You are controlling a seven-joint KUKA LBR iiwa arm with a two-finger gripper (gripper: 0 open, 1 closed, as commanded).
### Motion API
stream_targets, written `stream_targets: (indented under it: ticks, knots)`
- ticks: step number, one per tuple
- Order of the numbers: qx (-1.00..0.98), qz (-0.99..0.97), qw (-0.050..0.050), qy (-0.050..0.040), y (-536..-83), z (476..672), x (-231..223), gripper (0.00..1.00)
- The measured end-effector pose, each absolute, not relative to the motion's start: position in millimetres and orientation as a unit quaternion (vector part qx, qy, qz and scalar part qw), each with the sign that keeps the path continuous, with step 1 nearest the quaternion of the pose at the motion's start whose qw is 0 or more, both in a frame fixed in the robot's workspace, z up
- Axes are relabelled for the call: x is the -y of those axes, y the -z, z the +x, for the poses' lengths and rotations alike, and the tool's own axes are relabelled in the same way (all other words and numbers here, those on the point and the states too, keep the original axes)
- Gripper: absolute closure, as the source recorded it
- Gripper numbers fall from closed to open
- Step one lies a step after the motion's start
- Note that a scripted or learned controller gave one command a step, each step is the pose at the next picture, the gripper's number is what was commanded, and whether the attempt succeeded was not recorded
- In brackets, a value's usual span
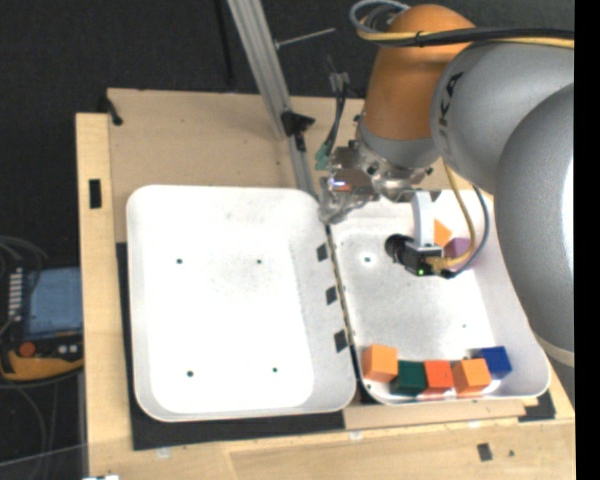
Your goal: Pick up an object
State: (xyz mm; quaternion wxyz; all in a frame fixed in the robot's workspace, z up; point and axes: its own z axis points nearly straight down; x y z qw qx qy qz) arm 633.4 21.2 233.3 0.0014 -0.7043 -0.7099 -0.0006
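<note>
Several small blocks lie along the near edge of the right bin [435,308]: an orange block [382,360], a dark green block [410,376], two more orange blocks [438,373] [472,373] and a blue block [496,359]. An orange piece [442,232] and a purple piece [461,245] sit near the bin's far right side, partly hidden by the arm. My gripper [338,196] hangs over the far left corner of the right bin, close to the divide between the bins and far from the row of blocks. I see nothing between its fingers.
The left bin [220,298] lies beside the right one. A slanted metal rail [265,68] rises behind the bins, close to the gripper. The bulky grey arm [510,148] covers the right bin's far right part.
</note>
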Motion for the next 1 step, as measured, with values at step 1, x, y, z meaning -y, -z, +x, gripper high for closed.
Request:
stream_targets:
  ticks: [1]
  knots:
    - [0.710,-0.704,0.000,0.0010,-235.0,633.4,-75.0,1.00]
